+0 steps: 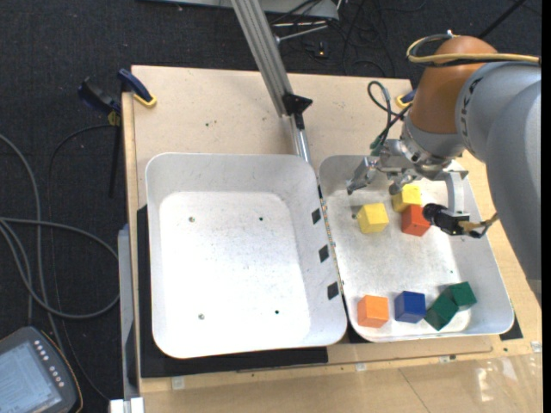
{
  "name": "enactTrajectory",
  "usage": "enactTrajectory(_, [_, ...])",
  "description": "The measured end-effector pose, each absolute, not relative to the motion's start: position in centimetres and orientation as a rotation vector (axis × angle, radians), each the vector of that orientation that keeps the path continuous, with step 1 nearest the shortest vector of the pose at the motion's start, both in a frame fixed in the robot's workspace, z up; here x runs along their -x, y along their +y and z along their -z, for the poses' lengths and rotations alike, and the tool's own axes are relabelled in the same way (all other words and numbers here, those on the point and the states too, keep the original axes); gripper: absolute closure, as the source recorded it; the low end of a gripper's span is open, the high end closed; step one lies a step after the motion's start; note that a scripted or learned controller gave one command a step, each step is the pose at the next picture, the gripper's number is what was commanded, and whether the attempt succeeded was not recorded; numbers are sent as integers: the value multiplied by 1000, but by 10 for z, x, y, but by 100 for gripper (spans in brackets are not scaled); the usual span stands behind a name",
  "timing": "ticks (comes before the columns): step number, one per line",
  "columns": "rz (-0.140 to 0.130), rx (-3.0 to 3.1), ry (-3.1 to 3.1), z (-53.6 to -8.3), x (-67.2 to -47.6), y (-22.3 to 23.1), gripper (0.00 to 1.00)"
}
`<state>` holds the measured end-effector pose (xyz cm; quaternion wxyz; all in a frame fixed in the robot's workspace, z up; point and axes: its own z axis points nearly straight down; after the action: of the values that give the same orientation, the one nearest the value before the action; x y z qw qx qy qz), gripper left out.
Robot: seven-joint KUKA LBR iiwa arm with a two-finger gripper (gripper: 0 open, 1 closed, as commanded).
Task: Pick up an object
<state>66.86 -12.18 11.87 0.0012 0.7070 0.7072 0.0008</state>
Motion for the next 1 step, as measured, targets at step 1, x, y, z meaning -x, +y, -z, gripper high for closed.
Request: enactTrajectory(1, [-4,-2218,2219,-128,-669,-122,100])
